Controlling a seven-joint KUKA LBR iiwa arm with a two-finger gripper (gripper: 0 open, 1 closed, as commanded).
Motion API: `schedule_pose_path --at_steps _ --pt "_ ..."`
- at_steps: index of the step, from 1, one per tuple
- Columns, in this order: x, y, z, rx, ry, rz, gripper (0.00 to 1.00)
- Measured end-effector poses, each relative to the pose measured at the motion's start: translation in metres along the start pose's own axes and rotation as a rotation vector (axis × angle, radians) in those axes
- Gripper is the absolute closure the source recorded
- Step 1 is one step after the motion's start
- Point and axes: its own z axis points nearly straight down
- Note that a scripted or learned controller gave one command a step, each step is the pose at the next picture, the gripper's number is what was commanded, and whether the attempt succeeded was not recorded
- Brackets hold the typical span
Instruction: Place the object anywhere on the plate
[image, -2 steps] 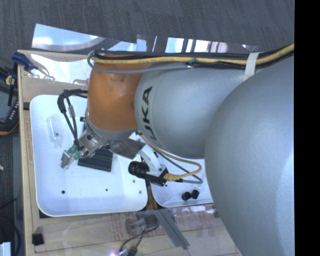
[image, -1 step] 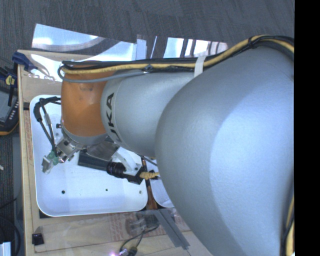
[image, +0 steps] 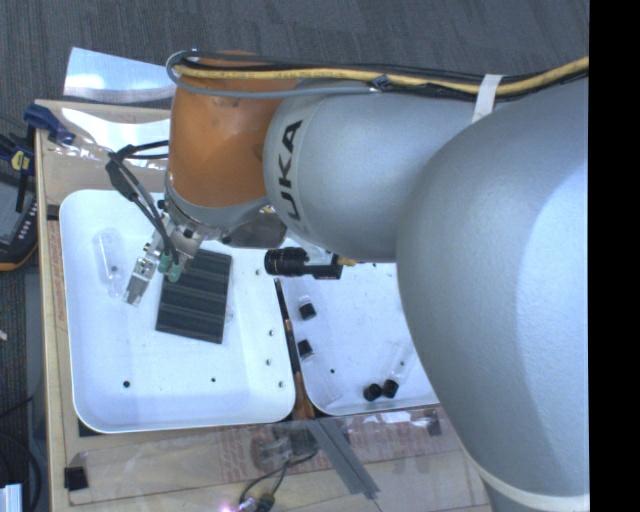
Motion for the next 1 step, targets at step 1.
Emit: schedule_pose_path --at_steps 1 --pt "0.0676 0.0008 0.147 0.021 -0.002 0.147 0.0"
